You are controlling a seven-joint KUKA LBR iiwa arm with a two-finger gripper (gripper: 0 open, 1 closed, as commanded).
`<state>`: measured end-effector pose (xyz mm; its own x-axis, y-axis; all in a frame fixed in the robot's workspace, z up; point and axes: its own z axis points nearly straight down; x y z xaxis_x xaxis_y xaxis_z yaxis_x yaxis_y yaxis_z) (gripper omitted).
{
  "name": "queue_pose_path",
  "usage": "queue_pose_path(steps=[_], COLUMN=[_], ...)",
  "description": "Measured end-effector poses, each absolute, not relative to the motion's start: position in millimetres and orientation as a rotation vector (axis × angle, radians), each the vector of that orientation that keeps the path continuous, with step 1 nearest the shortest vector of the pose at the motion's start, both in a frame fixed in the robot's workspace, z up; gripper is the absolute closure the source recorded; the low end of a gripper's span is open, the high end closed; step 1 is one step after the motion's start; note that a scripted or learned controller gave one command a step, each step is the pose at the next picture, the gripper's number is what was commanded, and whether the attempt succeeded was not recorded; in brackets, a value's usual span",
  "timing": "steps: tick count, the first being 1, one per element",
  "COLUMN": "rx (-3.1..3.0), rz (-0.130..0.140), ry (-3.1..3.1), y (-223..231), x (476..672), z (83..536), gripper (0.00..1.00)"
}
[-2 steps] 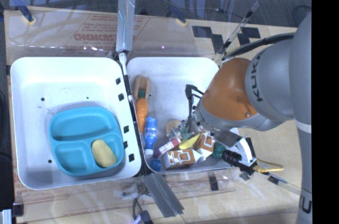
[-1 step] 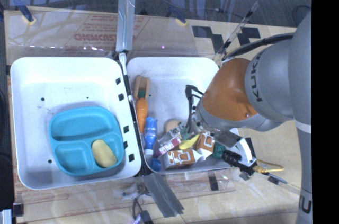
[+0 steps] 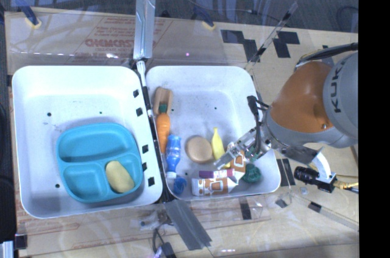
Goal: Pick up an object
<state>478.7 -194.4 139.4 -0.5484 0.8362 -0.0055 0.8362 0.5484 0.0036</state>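
The gripper hangs low over the right white bin, at about four o'clock in that bin, with its metal fingers pointing toward eight o'clock. They stand a narrow way apart and nothing shows between them. The fingertips lie just beside the small yellow banana-shaped toy and the round tan bun-like disc, and just above the flat white and brown printed packet that lies along the bin's six o'clock wall. A dark green lumpy toy sits at the gripper's five o'clock, in the bin's corner.

Along the bin's nine o'clock wall lie a brown stick-like piece, an orange carrot toy and a clear blue plastic bottle, end to end.

The grey arm with its orange band reaches in from three o'clock, bent down over the bin's rim.

The left white bin holds a blue divided plastic tray, and a yellow lemon-shaped toy rests in the tray's five o'clock compartment.
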Motion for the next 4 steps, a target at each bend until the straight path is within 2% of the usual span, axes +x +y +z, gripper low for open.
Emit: queue_pose_path(steps=[1, 2, 3, 4], rx=[1.888, 1.959, 1.952, 1.931], rz=[0.0, 0.006, 0.009, 0.009], ry=[2.512, 2.449, 2.452, 2.476], y=[-179, -139, -138, -19], x=[568.7, 527.4, 529.4, 600.8], z=[111, 97, 107, 214], gripper=[0.0, 0.0, 1.0, 1.0])
